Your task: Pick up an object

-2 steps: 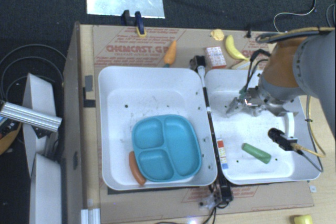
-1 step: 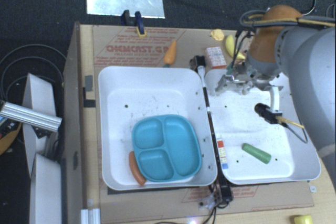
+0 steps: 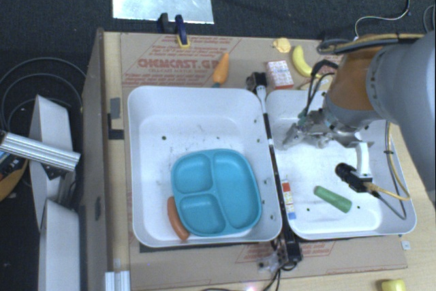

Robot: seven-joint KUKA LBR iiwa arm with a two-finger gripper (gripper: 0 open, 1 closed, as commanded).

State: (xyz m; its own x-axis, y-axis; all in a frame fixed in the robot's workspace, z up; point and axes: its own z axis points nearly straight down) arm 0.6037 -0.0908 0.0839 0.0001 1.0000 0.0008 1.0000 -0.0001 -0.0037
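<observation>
The gripper [image 3: 298, 135] sits low in the right bin [image 3: 320, 161], close against that bin's left wall. Whether it is wide or narrow I cannot tell from this slant, and nothing can be seen held in it.

The nearest thing to pick is a green piece [image 3: 332, 199], lying flat on the same bin floor, toward the camera and a little toward the arm's side of the gripper, apart from it. Beyond the wall, on the gripper's far side, the left bin [image 3: 153, 120] holds a blue divided plate [image 3: 216, 191] with an orange sausage [image 3: 176, 218] touching its outer edge.

The likely failure is closing on bare floor, since the bin beneath the gripper looks vacant. So near the wall, a descent could also catch the rim. The green piece looks rounded and might roll if grasped off-centre.

The arm [image 3: 402, 78] reaches in across the bin's far corner, its orange band [image 3: 354, 82] just behind the wrist, bent downward.
</observation>
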